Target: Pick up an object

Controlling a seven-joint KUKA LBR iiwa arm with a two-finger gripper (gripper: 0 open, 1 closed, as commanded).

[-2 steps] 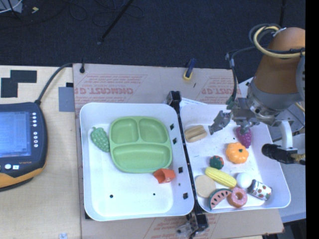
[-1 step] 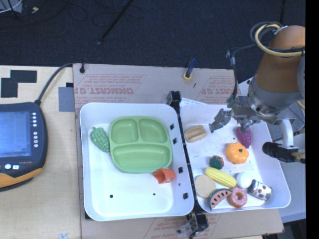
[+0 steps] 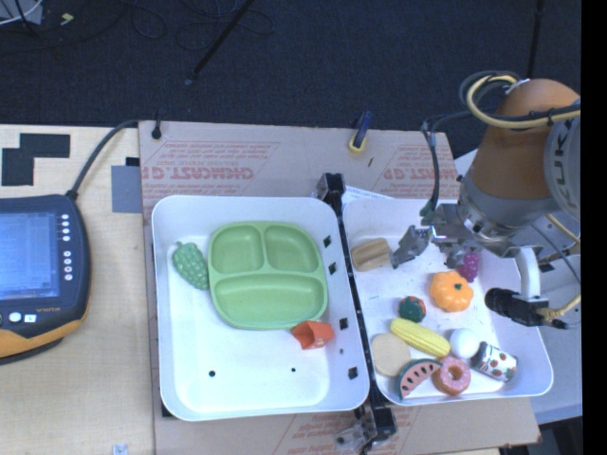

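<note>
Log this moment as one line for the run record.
arm: over right white bin | gripper: beside tan bread-shaped toy | holding: nothing seen | green divided plate: left bin

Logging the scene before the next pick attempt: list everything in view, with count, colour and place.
divided plate: 1, green, left bin
leafy toy: 1, green, left of plate
orange piece: 1, left bin, near divider
bread roll: 1, tan, right bin, top left
orange fruit: 1, right bin
corn: 1, yellow, right bin
watermelon slice: 1, right bin front
doughnut: 1, pink
pendant: 1, bench left
gripper: 1, grey, above right bin, beside roll
</note>
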